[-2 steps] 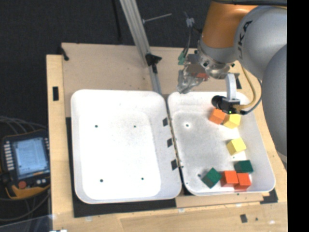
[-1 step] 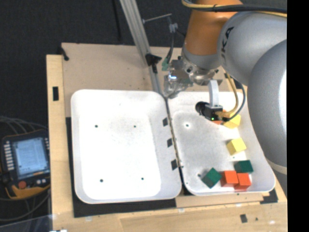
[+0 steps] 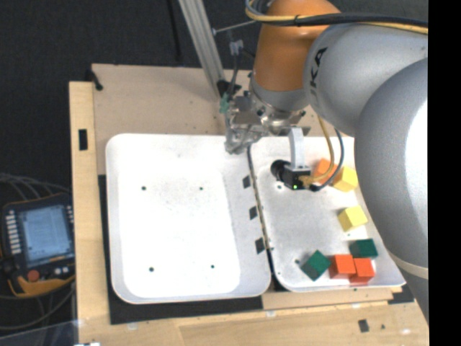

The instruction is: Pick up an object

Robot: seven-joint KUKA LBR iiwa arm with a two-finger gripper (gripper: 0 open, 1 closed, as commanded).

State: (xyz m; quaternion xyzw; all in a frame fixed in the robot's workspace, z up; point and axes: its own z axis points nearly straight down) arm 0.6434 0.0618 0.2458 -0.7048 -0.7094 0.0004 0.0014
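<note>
Dark floor surrounds a pale wooden bench (image 3: 144,99) that carries two white bins side by side, the left bin (image 3: 180,215) in the middle of the frame and the right bin (image 3: 302,215) toward the lower right. From the upper right a grey arm (image 3: 360,71) with an orange band (image 3: 288,42) reaches in. Its gripper (image 3: 236,140) hangs over the far end of the strip where the two bins meet, close to the left bin's upper right corner; whether it is spread or pressed together cannot be told from this angle, and nothing can be seen in it. All the blocks lie in the right bin, well apart from the gripper. An upper yellow block (image 3: 347,179) sits near the right edge, with a lower yellow block (image 3: 352,217) just below it. Further down lies a dark green block (image 3: 364,249). Along the bin's bottom rim a tilted green block (image 3: 315,264) touches a left orange block (image 3: 342,265), which touches a right orange block (image 3: 363,269). A handheld screen (image 3: 39,233) rests at the far left.
</note>
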